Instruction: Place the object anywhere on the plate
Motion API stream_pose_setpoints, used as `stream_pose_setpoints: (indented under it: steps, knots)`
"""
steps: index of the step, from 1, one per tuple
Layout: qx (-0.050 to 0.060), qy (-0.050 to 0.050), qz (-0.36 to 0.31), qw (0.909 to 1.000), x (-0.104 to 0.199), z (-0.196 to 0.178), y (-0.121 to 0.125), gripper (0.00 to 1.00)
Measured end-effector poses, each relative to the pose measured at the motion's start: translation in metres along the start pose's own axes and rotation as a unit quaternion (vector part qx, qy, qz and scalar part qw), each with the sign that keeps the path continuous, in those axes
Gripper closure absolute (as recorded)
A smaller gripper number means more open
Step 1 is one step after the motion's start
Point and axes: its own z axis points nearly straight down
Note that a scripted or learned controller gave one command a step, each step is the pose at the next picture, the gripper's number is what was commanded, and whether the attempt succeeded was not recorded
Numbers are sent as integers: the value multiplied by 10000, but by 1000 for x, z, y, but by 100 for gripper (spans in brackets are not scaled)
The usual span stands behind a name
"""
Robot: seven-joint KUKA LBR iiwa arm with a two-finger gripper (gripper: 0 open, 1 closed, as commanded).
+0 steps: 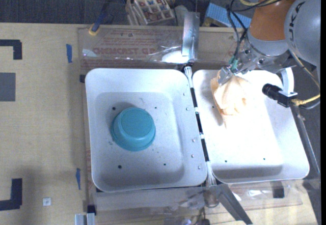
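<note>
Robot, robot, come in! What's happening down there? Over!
End effector over right bin, at top of pale orange cloth. Blue dish sits in left bin. Bin walls between them.

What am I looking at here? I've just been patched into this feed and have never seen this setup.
One camera looks down at a slant on two shallow white bins. The grey robot arm with the orange band reaches in from the right. Its gripper is over the right bin, at the top of a pale orange, cloth-like object hanging below it; the grip itself is too unclear to confirm. The left bin holds a round teal dish, likely the plate.
</note>
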Motion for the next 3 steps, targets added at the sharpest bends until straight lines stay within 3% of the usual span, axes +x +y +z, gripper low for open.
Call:
stream_pose_setpoints:
  steps: [1,2,3]
  knots:
    - [-17,-9,-13,10000,0,-40,2,100]
    - [-2,11,-1991,9800,50,-33,-13,100]
    - [-11,7,-3896,9210,100,-46,-21,100]
